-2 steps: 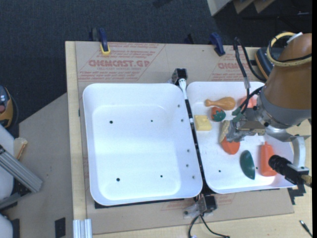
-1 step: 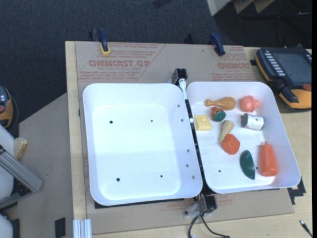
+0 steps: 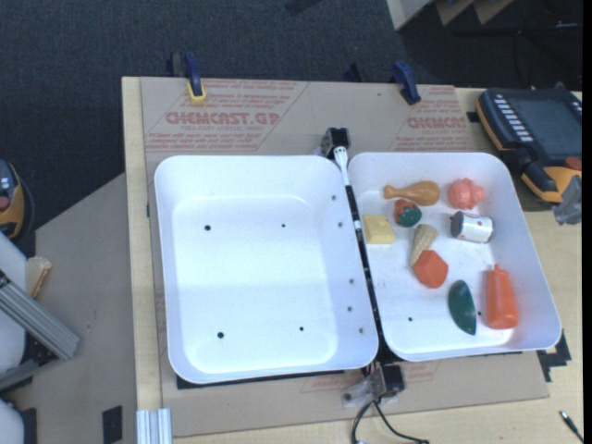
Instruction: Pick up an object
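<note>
Camera view: the claw's state, open or closed, cannot be told, and the pick appears not yet begun. Small objects crowd the right bin [image 3: 535,257] at centre right: an orange bottle [image 3: 500,297] and a green piece [image 3: 462,306] near its lower rim, a yellow block [image 3: 377,229] by the dividing edge. The next move likely calls for descending onto a well-spaced item. The left bin [image 3: 250,266] offers open room.
</note>
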Tool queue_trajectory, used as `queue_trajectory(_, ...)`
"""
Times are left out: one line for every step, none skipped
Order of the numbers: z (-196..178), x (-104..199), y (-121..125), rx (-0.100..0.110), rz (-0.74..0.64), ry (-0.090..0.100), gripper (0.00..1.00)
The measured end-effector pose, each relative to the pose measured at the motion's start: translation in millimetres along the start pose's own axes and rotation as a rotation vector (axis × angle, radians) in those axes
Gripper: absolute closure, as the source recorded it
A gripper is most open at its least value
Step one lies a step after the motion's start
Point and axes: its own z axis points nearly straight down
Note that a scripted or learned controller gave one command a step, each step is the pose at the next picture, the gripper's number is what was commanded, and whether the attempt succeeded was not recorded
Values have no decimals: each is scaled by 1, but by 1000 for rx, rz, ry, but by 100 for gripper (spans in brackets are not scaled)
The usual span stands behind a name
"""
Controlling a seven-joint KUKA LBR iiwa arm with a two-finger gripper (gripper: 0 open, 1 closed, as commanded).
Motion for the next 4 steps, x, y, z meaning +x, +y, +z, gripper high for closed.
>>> queue_trajectory(93, 71, 8, 1, -11, 3, 100)
queue_trajectory(141, 98, 1, -2, -7, 1, 100)
queue_trajectory(158, 162, 1, -5, -9, 1, 100)
queue_trajectory(111, 110, 2, -15, 0, -4, 100)
